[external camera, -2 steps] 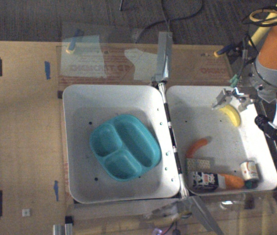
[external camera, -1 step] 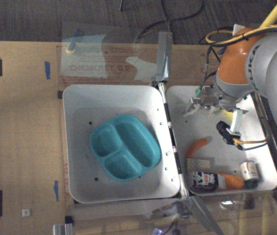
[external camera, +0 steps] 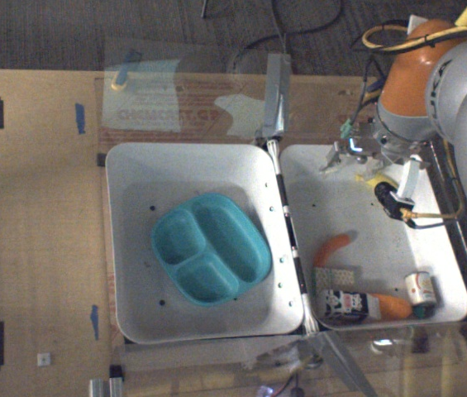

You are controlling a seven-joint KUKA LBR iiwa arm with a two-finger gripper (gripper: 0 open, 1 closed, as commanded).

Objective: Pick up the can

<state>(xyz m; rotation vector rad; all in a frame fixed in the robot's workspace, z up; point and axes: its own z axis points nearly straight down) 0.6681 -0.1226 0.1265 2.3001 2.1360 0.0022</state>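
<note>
**Can sits far corner of right bin, gripper parked high at the back**

Cardboard-topped bench (external camera: 35, 246) with blue tape marks, dark carpet and a looped cable behind it. Going left to right from my seat:

Left bin (external camera: 134, 172) holds a teal divided plate (external camera: 211, 247), three compartments, sitting roughly centre. Not my concern.

Right bin (external camera: 307, 180) has the clutter along its near edge: a small carton with a black-and-white cow print (external camera: 346, 304) lying flat, an orange carrot-shaped piece (external camera: 393, 307) touching its right end, another orange piece (external camera: 333, 248) just above the carton. The can (external camera: 420, 287) is in the near-right corner, small, white label with a red band, looks to be lying on its side or tilted, just beside the carrot's tip and close to the bin wall.

Gripper (external camera: 354, 154) hovers over the back of the right bin, well apart from the can. I can't tell whether the jaws are open or closed at this resolution; nothing visible between them.

My read on handling: small metal can, rigid, smooth and rounded, so likely to roll or squirt out if pinched off-centre. I'd close across the body mid-length, jaws square to its axis. Corner wall and the carrot crowd the approach; finger clearance is the risk.
</note>
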